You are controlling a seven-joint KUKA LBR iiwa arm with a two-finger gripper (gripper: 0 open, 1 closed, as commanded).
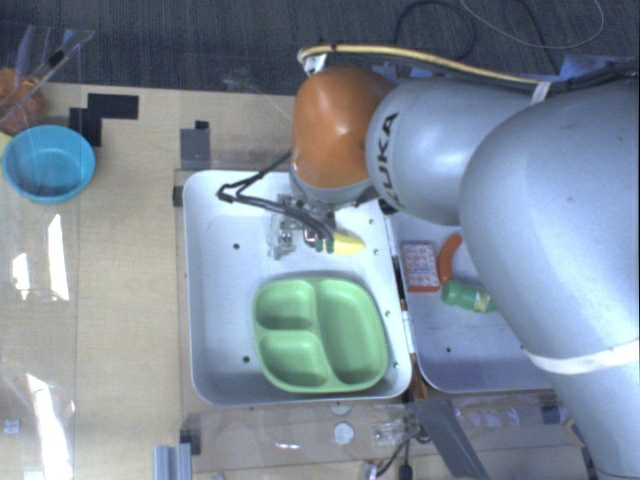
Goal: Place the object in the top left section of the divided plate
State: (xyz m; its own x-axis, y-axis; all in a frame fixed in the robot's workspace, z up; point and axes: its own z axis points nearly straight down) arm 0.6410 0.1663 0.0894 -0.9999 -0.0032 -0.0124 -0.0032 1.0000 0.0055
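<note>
Pincer hangs just above the green divided plate in the left bin; whether it is apart or together I cannot tell. Beside it, a yellow object lies half hidden beneath the arm.

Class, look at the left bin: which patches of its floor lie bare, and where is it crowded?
Bare floor in the left bin lies between its left wall and the green divided plate, and near the far-left corner. It is crowded by the far-right side, where the gripper and a yellow object sit.

Robot lab, KUKA arm, 2 bins, cables
</note>
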